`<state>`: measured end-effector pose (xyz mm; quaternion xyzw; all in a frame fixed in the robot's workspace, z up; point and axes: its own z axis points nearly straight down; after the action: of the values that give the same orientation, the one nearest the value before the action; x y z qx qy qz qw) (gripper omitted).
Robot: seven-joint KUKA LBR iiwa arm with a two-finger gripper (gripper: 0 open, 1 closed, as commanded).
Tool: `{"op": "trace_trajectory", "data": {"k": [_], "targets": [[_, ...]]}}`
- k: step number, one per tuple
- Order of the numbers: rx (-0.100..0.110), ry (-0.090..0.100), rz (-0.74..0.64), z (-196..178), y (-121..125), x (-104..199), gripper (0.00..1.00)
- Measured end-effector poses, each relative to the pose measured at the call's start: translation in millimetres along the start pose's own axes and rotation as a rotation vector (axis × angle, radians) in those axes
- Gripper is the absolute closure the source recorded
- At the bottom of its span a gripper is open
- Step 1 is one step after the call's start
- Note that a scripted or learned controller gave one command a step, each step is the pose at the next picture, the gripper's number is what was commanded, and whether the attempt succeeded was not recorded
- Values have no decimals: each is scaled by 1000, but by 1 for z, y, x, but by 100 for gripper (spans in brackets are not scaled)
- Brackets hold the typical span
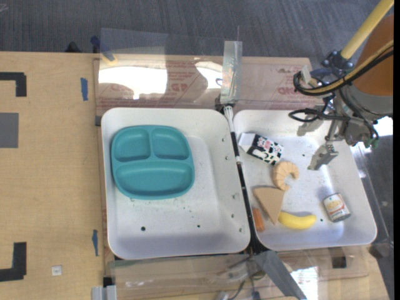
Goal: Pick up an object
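The right bin (pixel 359 167) holds several small items. A black-and-white cow-patterned carton (pixel 265 149) lies at its upper left, with a croissant (pixel 286 174) just below it. Lower down lie a tan wedge (pixel 270 204), a yellow banana (pixel 297 220), a thin orange carrot (pixel 257 219) by the left wall, and a small tin can (pixel 336 207) at the lower right. My gripper (pixel 328 150) hangs over the upper right of this bin, right of the croissant and above the can. It is open, with nothing between its fingers.
In the left bin (pixel 212 217) lies a teal divided plate (pixel 152 161). A raised divider (pixel 237 167) separates the two bins. Clear plastic sheeting (pixel 187 80) backs the bins, and black cables (pixel 325 86) hang off the wrist.
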<state>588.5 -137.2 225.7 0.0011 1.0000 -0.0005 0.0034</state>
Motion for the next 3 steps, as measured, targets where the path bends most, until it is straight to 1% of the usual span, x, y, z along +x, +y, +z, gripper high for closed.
{"op": "trace_trajectory", "data": {"k": [1,2,3], "targets": [[-2,11,129,104,-60,4,0],[-1,-2,357,137,5,-17,0],[1,-13,355,123,5,-20,100]]}}
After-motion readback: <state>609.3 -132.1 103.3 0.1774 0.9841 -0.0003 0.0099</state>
